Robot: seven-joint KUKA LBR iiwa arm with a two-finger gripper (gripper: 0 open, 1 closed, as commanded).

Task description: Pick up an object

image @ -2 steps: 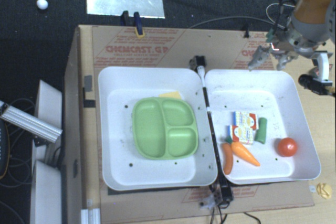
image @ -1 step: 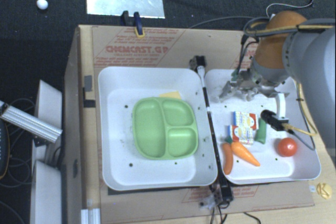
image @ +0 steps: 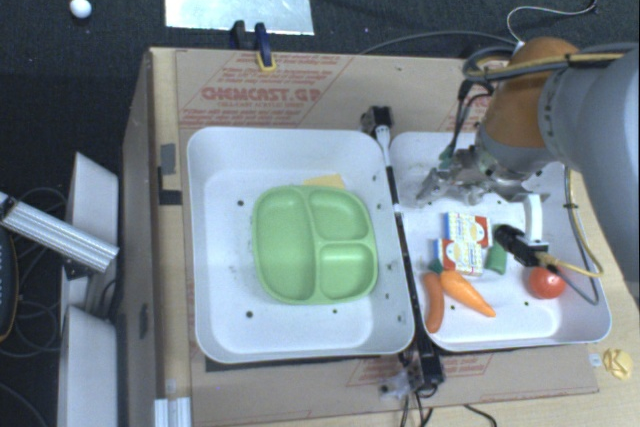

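The end effector (image: pixel 458 181) hangs over the far part of the right bin (image: pixel 585 320); how wide it stands I cannot tell. The small carton (image: pixel 465 242) lies just to its near side, with its long axis running near to far. An orange carrot (image: pixel 468 292) sits nearer still.

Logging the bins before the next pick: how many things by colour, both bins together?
Green: 2, the divided plate and a small block
Orange: 2, the carrots and
Red: 1, the tomato
Yellow: 1, a flat piece behind the plate
White with print: 1, the carton
Total: 7
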